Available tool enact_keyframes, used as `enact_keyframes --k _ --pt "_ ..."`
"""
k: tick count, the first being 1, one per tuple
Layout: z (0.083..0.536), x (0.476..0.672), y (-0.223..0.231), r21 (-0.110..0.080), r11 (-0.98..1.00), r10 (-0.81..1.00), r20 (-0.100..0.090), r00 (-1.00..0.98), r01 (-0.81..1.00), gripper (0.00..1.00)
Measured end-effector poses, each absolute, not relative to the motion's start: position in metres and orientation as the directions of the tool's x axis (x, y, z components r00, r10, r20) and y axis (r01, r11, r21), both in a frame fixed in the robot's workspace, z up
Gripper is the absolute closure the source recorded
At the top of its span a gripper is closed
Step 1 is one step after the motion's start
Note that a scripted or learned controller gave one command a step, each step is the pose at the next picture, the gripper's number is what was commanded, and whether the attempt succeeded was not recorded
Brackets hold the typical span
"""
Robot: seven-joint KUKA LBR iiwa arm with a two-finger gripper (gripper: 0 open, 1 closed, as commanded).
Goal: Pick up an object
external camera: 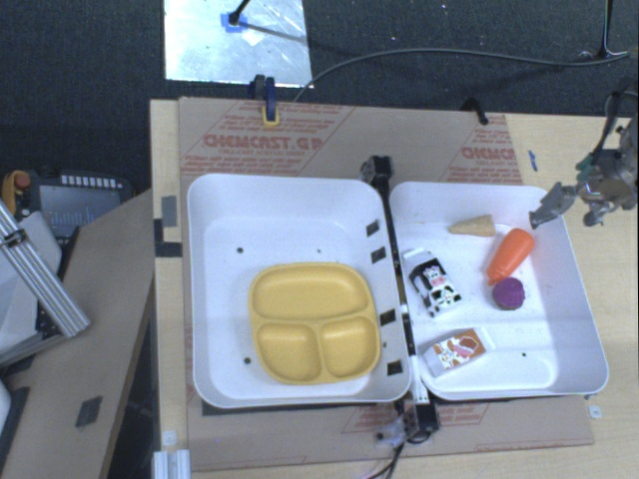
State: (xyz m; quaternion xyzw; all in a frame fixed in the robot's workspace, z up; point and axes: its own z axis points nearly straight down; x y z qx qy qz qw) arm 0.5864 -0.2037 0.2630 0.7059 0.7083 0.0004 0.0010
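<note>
Hand above right bin's edge — carrot just beside.

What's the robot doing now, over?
Pincer over right bin's far edge, holding nothing. Carrot nearest, untouched. Purple ball beside carrot.

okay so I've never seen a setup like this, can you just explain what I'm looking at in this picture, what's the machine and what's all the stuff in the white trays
One camera looks down at a slant on a bench with two shallow white bins. The metal piece at the right edge is the robot arm's gripper, hovering over the right bin's far corner; nothing is visibly held. That bin contains an orange carrot, a purple ball, a pale wedge, a black-and-white cow-patterned carton and a small flat packet. The left bin holds a yellow divided plate. The robot's job is picking something up.
</note>
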Motion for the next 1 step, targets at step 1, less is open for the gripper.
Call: enact_keyframes --k 1 --pt "0.2159 0.5941 -0.1981 -0.001 0.006 1.000 0.000 -0.006 1.000 0.00"
